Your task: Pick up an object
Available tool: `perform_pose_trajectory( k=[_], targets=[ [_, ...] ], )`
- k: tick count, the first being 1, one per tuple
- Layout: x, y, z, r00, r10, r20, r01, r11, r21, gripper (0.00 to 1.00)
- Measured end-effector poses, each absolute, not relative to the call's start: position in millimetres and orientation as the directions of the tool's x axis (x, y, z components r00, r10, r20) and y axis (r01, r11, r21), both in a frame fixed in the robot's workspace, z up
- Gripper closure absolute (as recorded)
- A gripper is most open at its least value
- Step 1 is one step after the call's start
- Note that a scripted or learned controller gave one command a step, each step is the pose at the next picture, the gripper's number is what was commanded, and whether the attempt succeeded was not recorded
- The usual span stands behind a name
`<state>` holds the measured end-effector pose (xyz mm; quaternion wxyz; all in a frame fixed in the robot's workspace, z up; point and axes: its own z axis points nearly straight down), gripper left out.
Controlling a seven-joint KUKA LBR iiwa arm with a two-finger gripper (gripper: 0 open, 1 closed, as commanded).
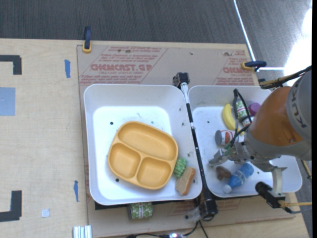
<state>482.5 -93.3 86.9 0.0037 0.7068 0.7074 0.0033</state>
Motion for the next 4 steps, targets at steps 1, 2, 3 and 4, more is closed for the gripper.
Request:
perform_pose_trajectory(
  k=[1,2,3,4],
  targets=[
    [482.6,-92.4,86.9,0.001,1.000,-0.002,1.000,-0.001,0.010,0.00],
    [482.6,-92.3,86.8,0.001,1.000,-0.002,1.000,-0.001,0.010,0.00],
    [482.5,-92.5,86.8,0.000,1.000,-0.002,1.000,0.000,0.010,0.00],
    [482.5,-92.3,86.8,0.000,1.000,-0.002,1.000,0.000,0.011,0.00]
  ],
)
